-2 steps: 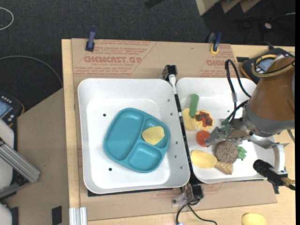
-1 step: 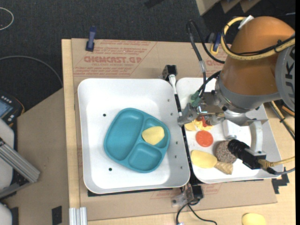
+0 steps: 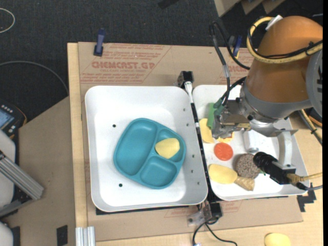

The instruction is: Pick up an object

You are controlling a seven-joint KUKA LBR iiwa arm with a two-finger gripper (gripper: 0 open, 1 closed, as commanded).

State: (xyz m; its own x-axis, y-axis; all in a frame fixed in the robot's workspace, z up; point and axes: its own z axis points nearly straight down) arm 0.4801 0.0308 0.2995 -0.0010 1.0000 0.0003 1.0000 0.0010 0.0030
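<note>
While the jaws' state cannot be told, the gripper point(image 3: 221, 129) hangs just above the orange disc point(image 3: 223, 150)

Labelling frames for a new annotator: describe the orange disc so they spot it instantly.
Look in the right bin, below the gripper. The orange disc lies flat near the bin's left wall, with a yellow piece in front of it and a speckled brown lump to its right. It is the only round, flat, orange-red item there.
</note>
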